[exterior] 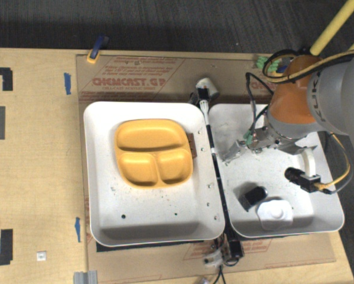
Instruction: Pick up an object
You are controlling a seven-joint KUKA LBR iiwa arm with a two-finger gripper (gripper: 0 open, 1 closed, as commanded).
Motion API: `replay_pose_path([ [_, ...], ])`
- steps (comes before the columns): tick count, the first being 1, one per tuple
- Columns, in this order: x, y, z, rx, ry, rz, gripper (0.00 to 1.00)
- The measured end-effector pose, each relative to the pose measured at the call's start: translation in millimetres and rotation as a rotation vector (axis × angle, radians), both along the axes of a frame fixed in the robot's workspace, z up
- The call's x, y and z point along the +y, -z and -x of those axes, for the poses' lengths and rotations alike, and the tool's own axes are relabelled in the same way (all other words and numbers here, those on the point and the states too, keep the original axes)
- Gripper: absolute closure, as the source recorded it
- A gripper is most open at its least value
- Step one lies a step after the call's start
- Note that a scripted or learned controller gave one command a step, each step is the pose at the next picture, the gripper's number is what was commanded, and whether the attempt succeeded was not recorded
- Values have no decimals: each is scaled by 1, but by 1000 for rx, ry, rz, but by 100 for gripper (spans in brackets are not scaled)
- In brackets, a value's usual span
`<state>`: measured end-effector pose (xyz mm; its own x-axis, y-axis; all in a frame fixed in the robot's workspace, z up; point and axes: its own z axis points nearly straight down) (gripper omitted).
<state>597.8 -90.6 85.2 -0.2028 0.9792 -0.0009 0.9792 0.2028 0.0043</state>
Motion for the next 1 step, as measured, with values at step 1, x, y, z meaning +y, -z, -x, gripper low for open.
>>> replay_pose_path([
  [1,-13,0,83,5,136,-1,0],
])
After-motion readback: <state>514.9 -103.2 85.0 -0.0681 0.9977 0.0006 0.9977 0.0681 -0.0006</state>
